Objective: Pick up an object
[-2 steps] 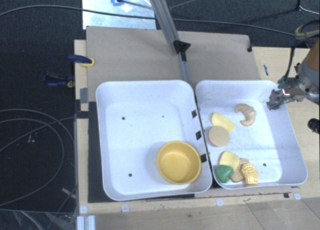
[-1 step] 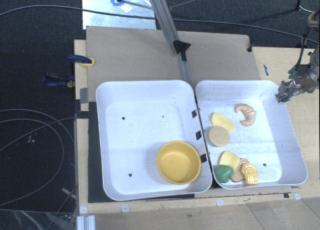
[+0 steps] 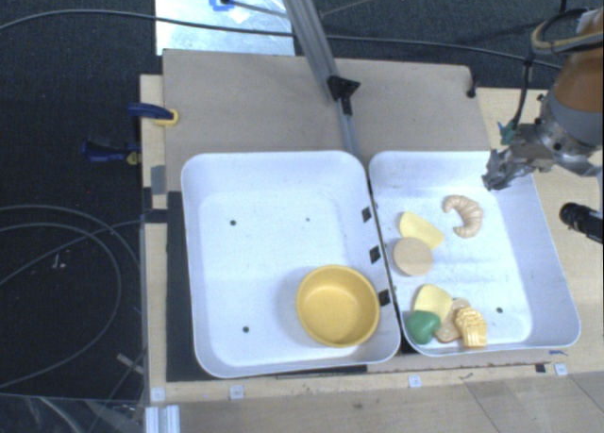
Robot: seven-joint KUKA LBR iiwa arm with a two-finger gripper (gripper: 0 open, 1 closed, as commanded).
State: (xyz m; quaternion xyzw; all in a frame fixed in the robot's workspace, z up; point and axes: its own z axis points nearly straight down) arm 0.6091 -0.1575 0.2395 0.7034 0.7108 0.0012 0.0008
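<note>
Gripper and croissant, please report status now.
Gripper over right bin's upper right edge, nothing held. Croissant lies below-left of it, apart. Path clear.

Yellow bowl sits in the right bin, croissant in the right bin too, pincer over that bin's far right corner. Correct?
Not quite. The camera view shows the yellow bowl in the left bin, not the right. The croissant is in the right bin, and the pincer is over its far right corner.

Two white bins [image 3: 283, 176] are sitting on a tan worktop [image 3: 255, 101]. A yellow bowl [image 3: 337, 306] is showing in the left one. In the right one, a tan croissant [image 3: 464, 214], a pale yellow wedge [image 3: 420, 229], a beige disc [image 3: 412, 257], a green piece [image 3: 422, 326] and yellow corn [image 3: 471, 326] are lying. The arm [image 3: 576, 91] is showing grey with orange.
</note>
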